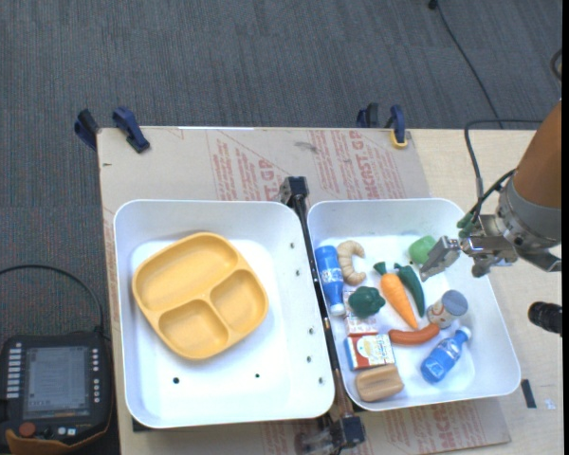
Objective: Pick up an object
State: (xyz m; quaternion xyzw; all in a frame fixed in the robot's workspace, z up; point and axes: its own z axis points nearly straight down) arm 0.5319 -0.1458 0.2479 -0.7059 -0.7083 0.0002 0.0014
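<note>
My hand (443,257) hangs over the upper right part of the right bin (498,301), reaching in from the right side. Its fingers stand a little apart and I see nothing between them; I have hold of nothing. The tips sit just beside a small green object (421,248), to its right and slightly lower, though I cannot tell whether they touch it.

The things to pick lie crowded in that right bin. Along its left wall lies a blue and white bottle (329,273), with a pale curled croissant-like piece (352,260) just beside it. Below these sits a dark green broccoli-like piece (365,300). An orange carrot (396,295) lies at a slant in the middle, touching a dark green vegetable (412,286) on its right. Lower down are a red sausage (414,336), a small grey can (449,306), a blue bottle (444,356), a red and white carton (369,349) and a tan block (378,382).

The left bin (152,401) holds a yellow divided plate (200,295), lying flat. Both bins rest on a cardboard sheet (266,164) on the desk (450,159).
</note>
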